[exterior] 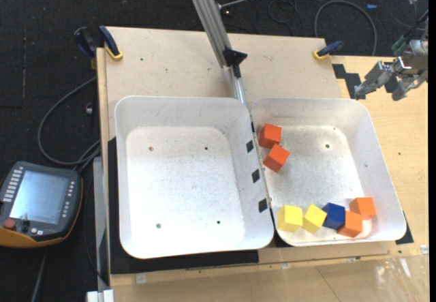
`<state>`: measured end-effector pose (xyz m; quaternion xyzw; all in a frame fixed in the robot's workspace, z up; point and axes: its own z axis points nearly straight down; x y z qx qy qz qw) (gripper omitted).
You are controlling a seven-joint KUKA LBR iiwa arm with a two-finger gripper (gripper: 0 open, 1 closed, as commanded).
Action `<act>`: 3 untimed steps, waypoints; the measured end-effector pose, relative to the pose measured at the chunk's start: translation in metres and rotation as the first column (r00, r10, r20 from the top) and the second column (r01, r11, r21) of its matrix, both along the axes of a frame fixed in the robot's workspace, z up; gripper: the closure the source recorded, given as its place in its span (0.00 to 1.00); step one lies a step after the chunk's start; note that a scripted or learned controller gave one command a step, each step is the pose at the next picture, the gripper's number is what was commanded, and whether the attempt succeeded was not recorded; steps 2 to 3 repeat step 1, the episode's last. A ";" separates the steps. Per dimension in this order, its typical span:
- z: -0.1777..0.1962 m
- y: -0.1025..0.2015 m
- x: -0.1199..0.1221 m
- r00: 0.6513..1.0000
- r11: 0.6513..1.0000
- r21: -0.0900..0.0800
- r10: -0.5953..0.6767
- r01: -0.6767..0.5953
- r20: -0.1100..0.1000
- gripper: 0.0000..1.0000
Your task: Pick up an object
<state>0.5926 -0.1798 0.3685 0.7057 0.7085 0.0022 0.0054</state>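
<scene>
The right bin (354,115) holds several small cubes. Two orange cubes (270,135) (276,157) sit close together near its left wall. Along its front edge lie two yellow cubes (291,217) (314,217), a blue cube (333,215) and two more orange cubes (351,223) (363,207) bunched in the front right corner. My gripper (378,91) hovers beyond the right bin's back right corner, over the bench, well apart from every cube. Its fingers stand open with nothing between them.
The left bin (129,116) lies beside the right one, the two sharing a middle wall with black clips. A slanted metal pole (208,11) rises from the bench behind the bins. Yellow clamps (112,53) (322,53) mark the bench's back corners.
</scene>
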 end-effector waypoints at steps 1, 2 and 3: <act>-0.183 0.010 -0.083 1.000 1.000 0.007 -0.006 0.006 -0.020 0.00; -0.183 0.010 -0.083 1.000 1.000 0.007 -0.006 0.006 -0.020 0.00; -0.183 0.010 -0.083 1.000 1.000 0.007 -0.006 0.006 -0.020 0.00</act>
